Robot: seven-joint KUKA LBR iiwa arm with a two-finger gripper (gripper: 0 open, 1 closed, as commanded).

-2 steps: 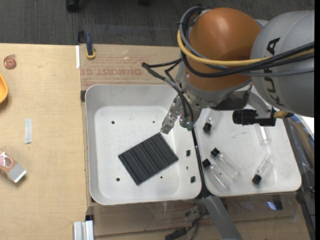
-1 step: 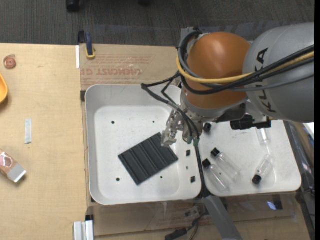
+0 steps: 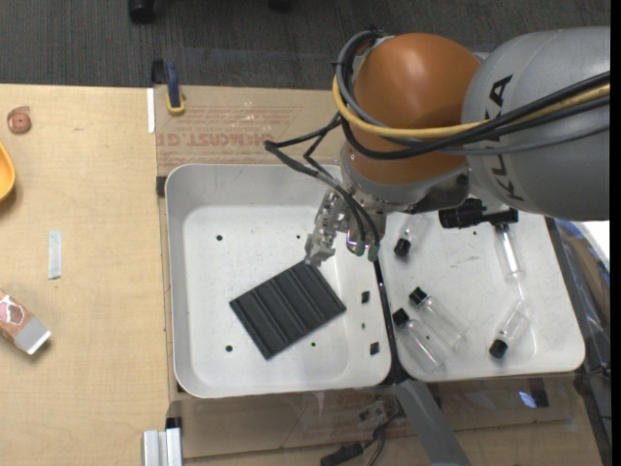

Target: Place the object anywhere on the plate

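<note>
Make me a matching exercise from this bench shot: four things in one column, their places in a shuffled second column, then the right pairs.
Things:
1. dark ribbed plate
2. clear vials with black caps
3. hand
4. blue clamp

Places:
A. in the right bin
B. above the plate's upper right corner
C. on the cardboard edge behind the bins
D. on the floor of the left bin

Pairs: 1-D, 2-A, 3-B, 4-C
</note>
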